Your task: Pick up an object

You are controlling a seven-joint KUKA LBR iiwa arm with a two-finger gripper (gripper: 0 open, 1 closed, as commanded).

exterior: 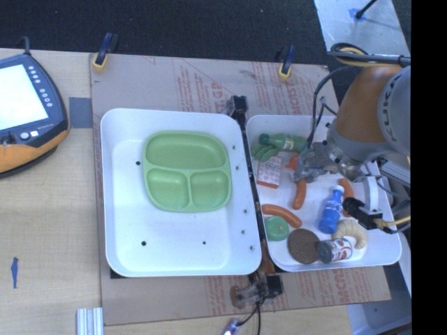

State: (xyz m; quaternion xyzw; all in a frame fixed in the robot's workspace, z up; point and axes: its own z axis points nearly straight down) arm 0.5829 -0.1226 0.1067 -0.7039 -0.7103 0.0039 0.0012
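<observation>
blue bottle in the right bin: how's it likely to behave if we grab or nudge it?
The blue bottle lies on its side in the right bin, so a nudge would probably roll it. It looks like smooth toy plastic: likely light, stiff, maybe slippery. The croissant and orange sausage lie close by, so it may bump them.

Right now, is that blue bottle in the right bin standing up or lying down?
Lying down. The blue bottle rests on its side on the floor of the right bin, white cap toward the arm, between a sausage and a croissant.
</observation>
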